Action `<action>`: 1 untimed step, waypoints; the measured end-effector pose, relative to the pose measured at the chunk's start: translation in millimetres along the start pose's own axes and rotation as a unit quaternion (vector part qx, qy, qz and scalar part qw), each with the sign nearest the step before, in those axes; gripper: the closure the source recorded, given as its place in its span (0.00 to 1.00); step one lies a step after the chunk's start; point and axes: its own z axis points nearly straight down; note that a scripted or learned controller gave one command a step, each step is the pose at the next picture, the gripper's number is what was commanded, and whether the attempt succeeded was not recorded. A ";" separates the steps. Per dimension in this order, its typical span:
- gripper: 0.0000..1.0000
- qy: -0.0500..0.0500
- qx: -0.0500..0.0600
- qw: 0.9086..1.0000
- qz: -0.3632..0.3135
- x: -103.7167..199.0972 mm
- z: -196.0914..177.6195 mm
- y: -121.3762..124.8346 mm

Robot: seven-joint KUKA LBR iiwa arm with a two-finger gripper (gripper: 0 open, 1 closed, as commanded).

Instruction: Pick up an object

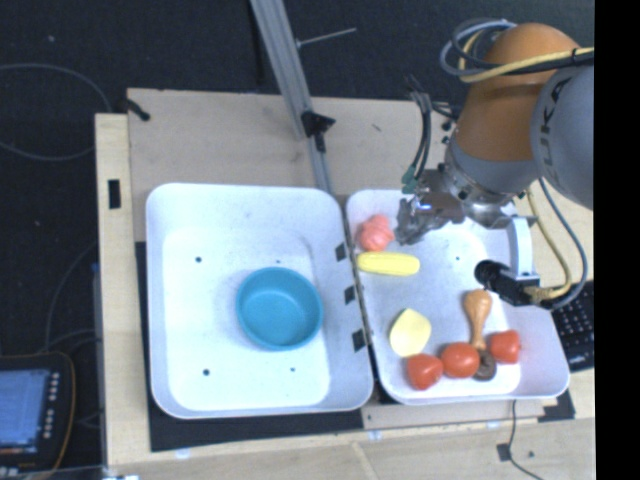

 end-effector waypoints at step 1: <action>1.00 0.000 0.001 1.000 0.000 49.9 -2.6 17.1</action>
